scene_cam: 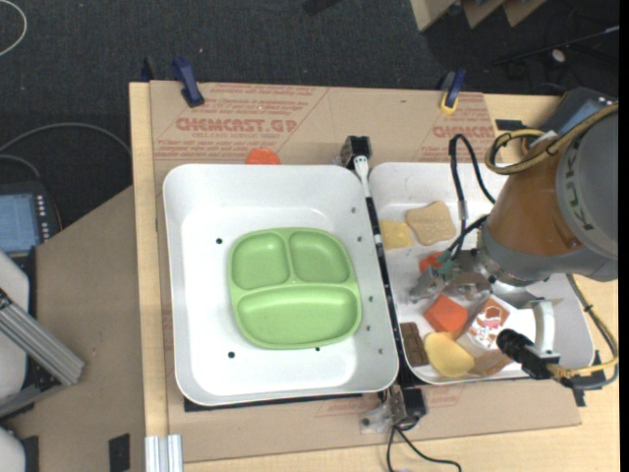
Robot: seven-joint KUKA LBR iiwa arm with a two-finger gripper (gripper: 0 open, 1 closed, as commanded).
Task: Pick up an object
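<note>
**Robot Arm Reaches Into the Toy Bin**

The gripper [439,281] is low in the right bin [580,347], among toy food. I cannot tell how it is set. An orange block [447,314] sits just below it. A green tray [293,288] lies far left.

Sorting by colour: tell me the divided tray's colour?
Light green tray, clearest in the camera view.

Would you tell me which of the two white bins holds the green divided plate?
The left bin holds the green plate; the right bin holds small food items instead.
</note>
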